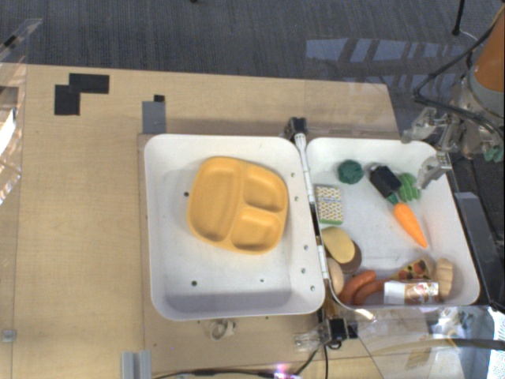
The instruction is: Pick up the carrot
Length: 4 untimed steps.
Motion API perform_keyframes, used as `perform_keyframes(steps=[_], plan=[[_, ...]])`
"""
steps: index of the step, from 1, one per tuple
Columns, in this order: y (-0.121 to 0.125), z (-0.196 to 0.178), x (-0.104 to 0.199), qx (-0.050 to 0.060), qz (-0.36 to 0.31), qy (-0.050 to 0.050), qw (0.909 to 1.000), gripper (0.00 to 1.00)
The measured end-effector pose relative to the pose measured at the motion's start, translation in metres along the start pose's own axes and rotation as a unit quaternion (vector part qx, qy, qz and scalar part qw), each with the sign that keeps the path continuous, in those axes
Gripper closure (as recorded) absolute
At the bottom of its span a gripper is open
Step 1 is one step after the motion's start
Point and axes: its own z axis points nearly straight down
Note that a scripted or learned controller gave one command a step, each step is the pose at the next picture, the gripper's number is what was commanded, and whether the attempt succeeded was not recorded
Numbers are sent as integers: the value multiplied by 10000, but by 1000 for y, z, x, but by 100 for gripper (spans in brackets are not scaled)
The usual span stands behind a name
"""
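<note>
Metal-grey two-finger gripper [436, 163] sits at the right bin's far right rim, arm entering from the right edge; whether it is parted or closed cannot be told at this slant, and nothing is seen in its grasp. Just beside it, toward the bin's middle, lies the orange plastic carrot [410, 221], green top [407, 186] pointing at the gripper, tip toward the near wall. A small black block [384, 181] touches the green top. Further out: dark green lump [350, 171], patterned card packet [329, 204], tan round piece [340, 245], red sausage [360, 286], labelled bottle [411, 292]. Carrot lies flat and clear along its length, likely the easier place to grip. Left white bin [166, 290] holds a yellow compartment tray [237, 204].
</note>
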Motion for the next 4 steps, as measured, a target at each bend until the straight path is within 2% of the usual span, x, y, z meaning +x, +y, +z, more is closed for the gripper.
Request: perform_keyframes(steps=[1,2,3,4], plan=[[-14,134,21,-27,-764,63,9971,0],[-26,175,38,2,128,-21,9999,0],[-25,161,33,14,93,-81,9999,100],[-24,162,33,11,90,-75,9999,0]])
